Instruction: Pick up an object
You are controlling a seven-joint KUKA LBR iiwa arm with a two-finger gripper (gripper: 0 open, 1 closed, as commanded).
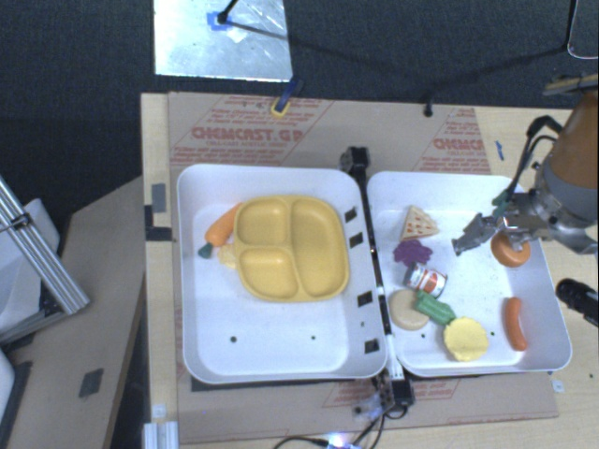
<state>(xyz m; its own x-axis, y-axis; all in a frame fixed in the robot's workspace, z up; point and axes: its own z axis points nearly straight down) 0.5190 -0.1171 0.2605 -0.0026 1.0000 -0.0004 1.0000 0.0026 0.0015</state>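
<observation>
My gripper point(479, 236) hangs over the right bin point(552, 344), near its upper right part, with the arm coming in from the right. An orange round piece point(512, 252) lies just right of the gripper tip, partly covered by the wrist. I see nothing held. Left of the gripper lie a tan sandwich wedge point(419, 223), purple grapes point(412, 251) and a small red and white can point(428, 280). Lower in the bin are a green piece point(433, 309), a beige disc point(407, 311), a yellow lemon point(465, 339) and a red sausage point(514, 323).
The left bin point(201, 344) holds a yellow divided plate point(285, 248) and an orange carrot point(221, 226) at its left edge. A black hinge strip point(367, 251) runs between the bins. A shiny metal sheet point(223, 26) lies beyond the bench.
</observation>
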